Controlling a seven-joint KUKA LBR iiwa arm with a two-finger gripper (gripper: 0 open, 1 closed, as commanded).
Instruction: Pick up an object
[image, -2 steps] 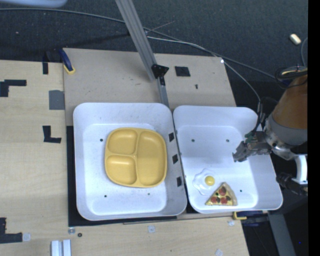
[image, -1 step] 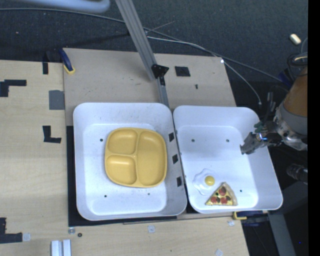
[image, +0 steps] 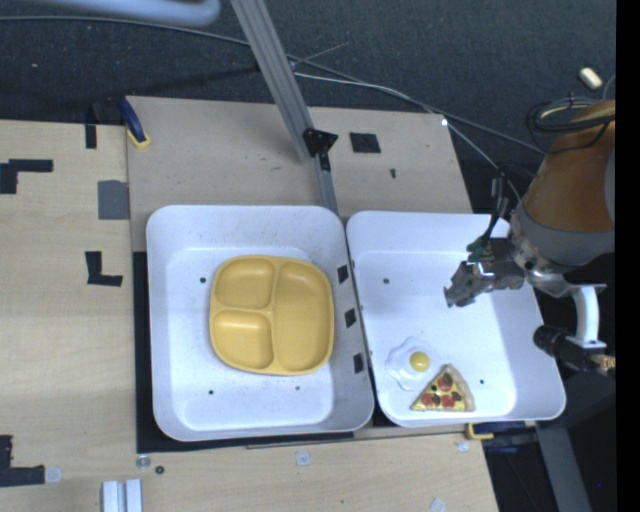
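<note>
On the wooden bench (image: 250, 150) sit two white bins, the left bin (image: 170, 300) holding a yellow divided plate (image: 271, 315), the right bin (image: 400, 250) a pizza slice (image: 444, 391) touching a fried egg (image: 411, 364) near its front, the gripper (image: 462, 291) hovering above its middle, grasping nothing.

Pincer (image: 462, 291) over right bin (image: 400, 235), above fried egg (image: 410, 363) and pizza slice (image: 444, 392); yellow plate (image: 271, 314) in left bin (image: 180, 240).

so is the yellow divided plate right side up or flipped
Right side up: the yellow divided plate in the left bin shows three hollow compartments with raised ridges between them.
</note>
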